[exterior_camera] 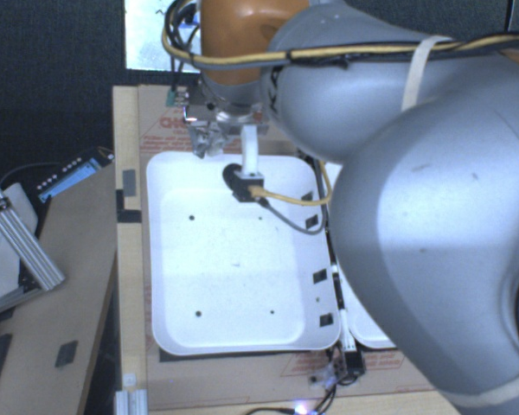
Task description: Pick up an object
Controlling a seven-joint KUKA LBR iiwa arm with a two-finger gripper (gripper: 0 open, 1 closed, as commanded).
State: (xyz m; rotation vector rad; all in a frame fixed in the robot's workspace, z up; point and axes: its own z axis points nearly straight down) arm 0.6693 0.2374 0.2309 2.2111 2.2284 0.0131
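Can't tell if gripper [204, 141] open or shut. Hangs low at far rim of left bin [169, 258], nr its far-left corner. Can't tell where object is. Above gripper, orange band [242, 24]; then grey arm [432, 188], covering most of right bin [370, 334].

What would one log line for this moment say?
task: pick up an object | gripper: at far rim of left bin | grasp: none seen | right bin: mostly behind arm

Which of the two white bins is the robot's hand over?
The bin on the picture's left, seen almost whole: the gripper hangs at its far rim. The arm covers most of the other bin.
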